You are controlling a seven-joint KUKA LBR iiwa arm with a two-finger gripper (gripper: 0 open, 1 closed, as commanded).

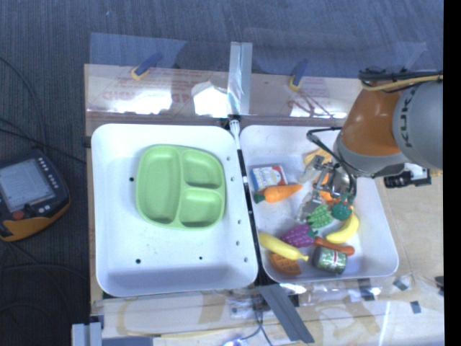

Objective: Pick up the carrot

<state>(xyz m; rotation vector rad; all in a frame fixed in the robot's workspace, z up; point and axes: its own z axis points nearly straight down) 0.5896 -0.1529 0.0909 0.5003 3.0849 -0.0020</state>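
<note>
1. Orange carrot with green top at its left end: lying flat in the right bin, near that bin's left wall, just below a small printed carton. Not lifted, not touched by anything but the bin floor as far as visible.
2. Gripper down inside the same bin, to the right of the carrot's tip, close but apart from it. State of the claw: cannot tell, too much clutter and blur around it.
3. Below and right of the gripper: a toy cluster of green broccoli-like piece, purple grapes, yellow banana, a second yellow piece, a small can.
4. Left bin: holding a green divided plate, nothing on the plate.
5. Progress, judged from the layout: approach seemingly under way, grasp not yet achieved, lift not yet done. Nothing visibly between the claw's tips.
6. Left to do: line up over the carrot's body, close on it, raise it clear of the bin. Likely trouble: crowding from the carton just above.
</note>
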